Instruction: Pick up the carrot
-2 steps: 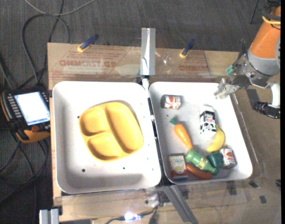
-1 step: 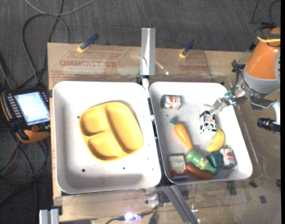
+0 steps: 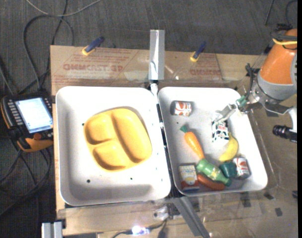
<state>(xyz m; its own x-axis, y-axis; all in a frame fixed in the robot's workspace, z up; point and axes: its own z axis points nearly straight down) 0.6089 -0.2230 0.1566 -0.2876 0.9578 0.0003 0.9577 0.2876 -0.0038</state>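
The carrot is orange with a green top. It lies in the middle of the right bin, slanted with its green end toward the back left. My gripper hangs over the right part of that bin, up and to the right of the carrot and well apart from it. It is just above a small black-and-white carton. Nothing shows in its grasp.
A banana lies right of the carrot and a red-white can at the back. Several toy foods and cans crowd the front of the right bin. A yellow divided plate sits in the left bin.
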